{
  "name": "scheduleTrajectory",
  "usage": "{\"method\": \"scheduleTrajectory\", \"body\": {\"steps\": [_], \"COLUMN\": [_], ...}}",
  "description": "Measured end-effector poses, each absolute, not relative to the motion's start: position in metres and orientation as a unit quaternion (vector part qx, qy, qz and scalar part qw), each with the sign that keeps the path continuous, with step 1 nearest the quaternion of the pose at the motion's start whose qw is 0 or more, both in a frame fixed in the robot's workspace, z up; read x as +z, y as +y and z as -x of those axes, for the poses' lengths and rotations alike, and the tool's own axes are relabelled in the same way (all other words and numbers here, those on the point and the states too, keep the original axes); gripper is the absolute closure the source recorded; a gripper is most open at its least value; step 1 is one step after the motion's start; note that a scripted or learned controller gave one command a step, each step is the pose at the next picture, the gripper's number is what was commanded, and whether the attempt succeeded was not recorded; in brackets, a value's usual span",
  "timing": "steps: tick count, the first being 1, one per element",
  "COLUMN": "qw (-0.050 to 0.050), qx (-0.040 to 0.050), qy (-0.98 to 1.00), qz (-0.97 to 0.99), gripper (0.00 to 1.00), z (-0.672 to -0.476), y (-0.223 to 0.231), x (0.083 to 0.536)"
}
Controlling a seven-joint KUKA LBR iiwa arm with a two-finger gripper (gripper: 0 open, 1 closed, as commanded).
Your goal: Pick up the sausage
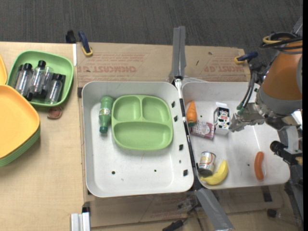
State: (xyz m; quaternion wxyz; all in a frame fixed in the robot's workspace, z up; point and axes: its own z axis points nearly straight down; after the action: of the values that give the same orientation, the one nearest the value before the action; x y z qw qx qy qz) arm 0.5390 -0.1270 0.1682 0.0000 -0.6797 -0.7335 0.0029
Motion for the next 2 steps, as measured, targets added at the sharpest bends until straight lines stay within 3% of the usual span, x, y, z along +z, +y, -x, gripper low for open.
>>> {"method": "scheduleTrajectory", "body": {"steps": [1,2], "qw": [0.000,0.000], "qx": [0.0010,0.0017], "qy": [-0.781,-0.650], "qz": [0.625,0.760], "gripper": [1.00,1.00], "z": [-0.582,-0.611], "y": [-0.083,-0.146], "x": [0.252,0.289]}}
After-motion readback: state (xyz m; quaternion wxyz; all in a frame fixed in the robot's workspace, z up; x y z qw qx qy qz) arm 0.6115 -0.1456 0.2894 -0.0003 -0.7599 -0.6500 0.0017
